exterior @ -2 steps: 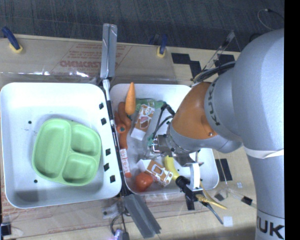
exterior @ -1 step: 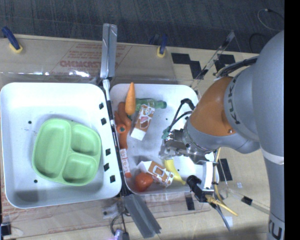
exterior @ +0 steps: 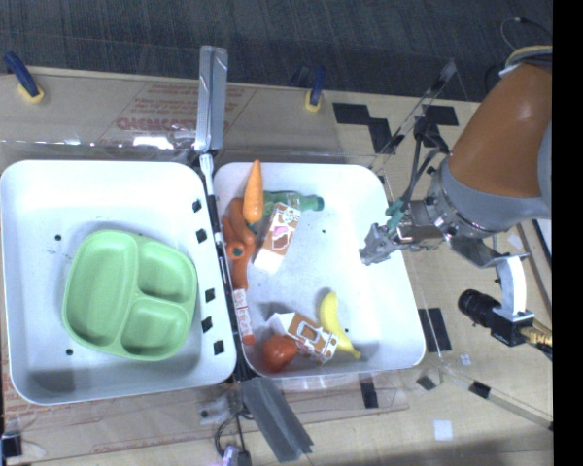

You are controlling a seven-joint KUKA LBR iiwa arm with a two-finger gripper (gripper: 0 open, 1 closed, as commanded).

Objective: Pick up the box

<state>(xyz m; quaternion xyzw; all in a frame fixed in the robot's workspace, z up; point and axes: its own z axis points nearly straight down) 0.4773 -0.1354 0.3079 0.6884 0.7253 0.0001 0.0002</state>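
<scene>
So the right bin (exterior: 394, 299) is pretty cluttered. The box (exterior: 278, 240) lies near the bin's upper left, a small white carton with a red and orange print, tilted a bit. It's hemmed in: a carrot (exterior: 254, 191) sits just above it, pointed tip up, a green bottle (exterior: 293, 202) lies touching its top end, and a long orange-red toy (exterior: 237, 246) runs down the bin's left wall right beside it. Lower down there's a second printed carton (exterior: 309, 337), a red tomato-looking thing (exterior: 278, 353) touching its left end, and a smooth curved yellow banana (exterior: 335, 324) just to the right.

The gripper (exterior: 377, 244) hangs over the right part of that bin, well apart from the box, with bare white floor between them. Its tip is a grey blur, so whether it's wide or narrow can't be told; nothing visible in it.

The left bin (exterior: 29, 212) holds a matte light green divided plate (exterior: 129, 294) with three rounded compartments. A grey metal bar (exterior: 211, 105) stands up between the bins at the back.
</scene>
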